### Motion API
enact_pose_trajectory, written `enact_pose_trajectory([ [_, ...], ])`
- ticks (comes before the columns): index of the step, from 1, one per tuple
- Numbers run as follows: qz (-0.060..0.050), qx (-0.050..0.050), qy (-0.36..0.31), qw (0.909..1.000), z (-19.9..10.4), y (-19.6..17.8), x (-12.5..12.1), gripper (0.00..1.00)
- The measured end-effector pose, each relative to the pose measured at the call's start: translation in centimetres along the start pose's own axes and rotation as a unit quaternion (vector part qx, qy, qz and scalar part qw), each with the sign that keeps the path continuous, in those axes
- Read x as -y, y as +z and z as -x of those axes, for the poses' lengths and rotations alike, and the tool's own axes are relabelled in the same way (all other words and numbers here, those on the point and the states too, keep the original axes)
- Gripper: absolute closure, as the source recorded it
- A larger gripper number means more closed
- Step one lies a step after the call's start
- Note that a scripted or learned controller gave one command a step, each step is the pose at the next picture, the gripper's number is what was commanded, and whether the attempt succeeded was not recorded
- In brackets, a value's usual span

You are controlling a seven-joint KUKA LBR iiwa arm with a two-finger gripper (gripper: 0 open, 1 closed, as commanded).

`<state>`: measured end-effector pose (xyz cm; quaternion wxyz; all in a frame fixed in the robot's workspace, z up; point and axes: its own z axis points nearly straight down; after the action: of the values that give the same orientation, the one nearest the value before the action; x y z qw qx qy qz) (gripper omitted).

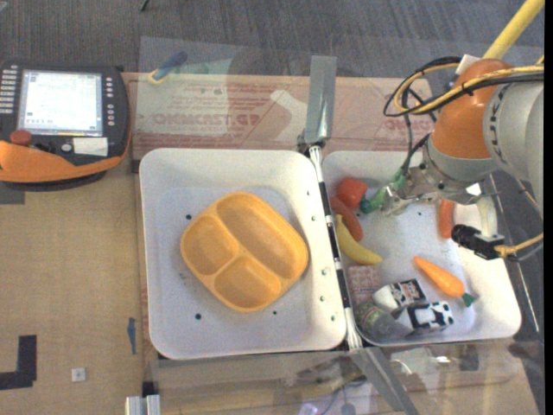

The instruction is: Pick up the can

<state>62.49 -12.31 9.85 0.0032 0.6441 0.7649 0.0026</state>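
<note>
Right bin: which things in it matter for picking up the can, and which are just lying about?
For the job:
can, lying at the near-left corner
gripper, over the far end

Lying about:
banana
carrot
red pepper
black-and-white cow toy

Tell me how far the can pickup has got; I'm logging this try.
Nothing looks done: the can lies on its side at the near edge of the right bin. In hand: the tool is low at the bin's far end, by the red pepper. Left: reach, grasp and lift.
</note>
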Motion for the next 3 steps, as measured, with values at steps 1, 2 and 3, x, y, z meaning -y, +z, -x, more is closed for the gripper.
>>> enact_pose_trajectory([
  [1, -0.002, -0.001, -0.116, 0.9933, -7.8, -8.7, -2.2, 1.00],
  [2, -0.002, -0.001, -0.148, 0.9889, -18.3, -8.7, -7.5, 1.00],
  [3, -0.003, -0.001, -0.153, 0.9882, -9.9, -8.7, -6.1, 1.00],
])
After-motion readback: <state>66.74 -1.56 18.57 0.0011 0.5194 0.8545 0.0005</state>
